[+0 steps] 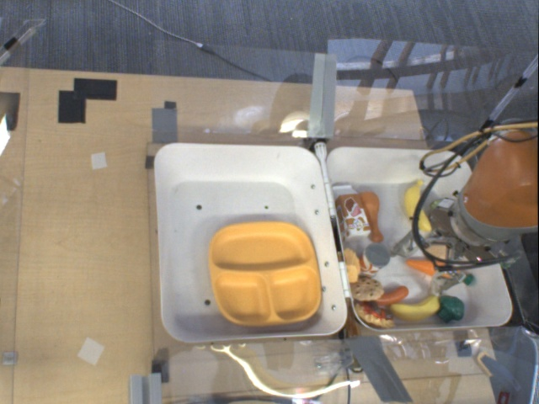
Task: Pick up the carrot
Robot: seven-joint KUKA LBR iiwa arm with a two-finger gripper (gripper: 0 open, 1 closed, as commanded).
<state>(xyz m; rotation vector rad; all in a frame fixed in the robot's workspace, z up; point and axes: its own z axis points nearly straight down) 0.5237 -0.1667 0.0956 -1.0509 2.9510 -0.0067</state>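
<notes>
The carrot (419,267) is a small orange piece lying in the right bin (396,168), right of its middle. Its left end sticks out from under my gripper (441,263), which hangs low directly over it. The gripper body and its cables hide the carrot's right end. The arm's orange band (505,183) rises above the bin's right side.
The right bin also holds a yellow banana (415,309), a green vegetable (451,308), a yellow fruit (413,200), a brown packet (357,213), a grey disc (376,255), a red sausage (394,294) and several snacks. A yellow divided tray (265,272) lies in the left bin (185,225).
</notes>
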